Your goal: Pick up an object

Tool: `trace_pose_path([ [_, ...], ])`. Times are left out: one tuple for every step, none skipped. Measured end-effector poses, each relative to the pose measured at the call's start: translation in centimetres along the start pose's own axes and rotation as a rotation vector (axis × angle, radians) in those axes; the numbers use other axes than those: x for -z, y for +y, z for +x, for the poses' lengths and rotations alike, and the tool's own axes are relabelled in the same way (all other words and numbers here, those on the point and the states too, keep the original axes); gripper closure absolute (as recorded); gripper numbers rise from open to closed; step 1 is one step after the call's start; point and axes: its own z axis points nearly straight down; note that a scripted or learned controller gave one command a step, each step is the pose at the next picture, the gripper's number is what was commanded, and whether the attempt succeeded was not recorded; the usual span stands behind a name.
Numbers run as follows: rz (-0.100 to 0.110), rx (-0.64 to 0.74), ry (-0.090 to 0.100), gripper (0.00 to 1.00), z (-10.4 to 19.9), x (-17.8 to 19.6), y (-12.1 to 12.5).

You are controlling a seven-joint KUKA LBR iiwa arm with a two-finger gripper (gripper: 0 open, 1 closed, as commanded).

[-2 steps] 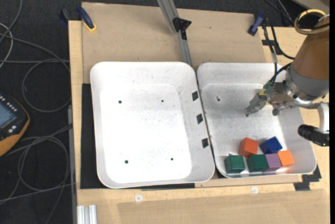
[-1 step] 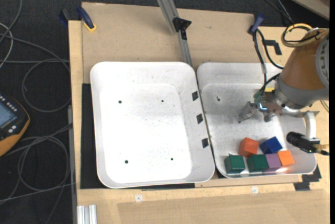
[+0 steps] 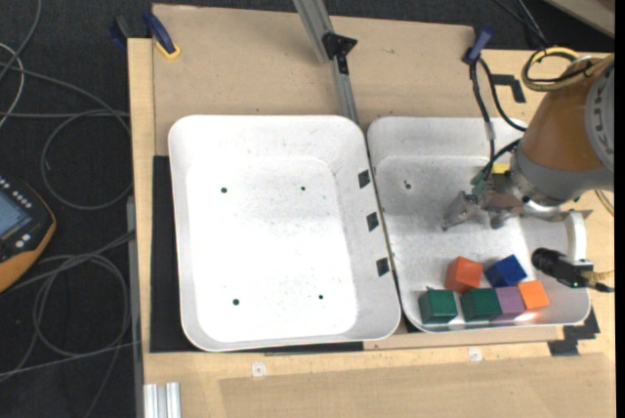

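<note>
Several small blocks lie along the front of the right bin (image 3: 410, 162): a red-orange block (image 3: 465, 271), a blue block (image 3: 505, 269), an orange block (image 3: 533, 294), a purple block (image 3: 511, 302), a green block (image 3: 480, 305) and a dark green block (image 3: 439, 306). My gripper (image 3: 478, 211) hangs over the middle of that bin, behind the blocks and apart from them. It is open, its fingers spread, and nothing sits between them. The red-orange block is the nearest one, just in front of the fingertips.
The left bin (image 3: 195, 152) stands beside the right one, with black clips (image 3: 371, 221) along the shared wall. A slanted metal bar (image 3: 311, 6) rises at the back. Cables trail from the wrist at the right.
</note>
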Motion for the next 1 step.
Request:
trace_pose_path([
  [-0.004,0.001,0.001,1.0,0.04,1.16,0.12],
])
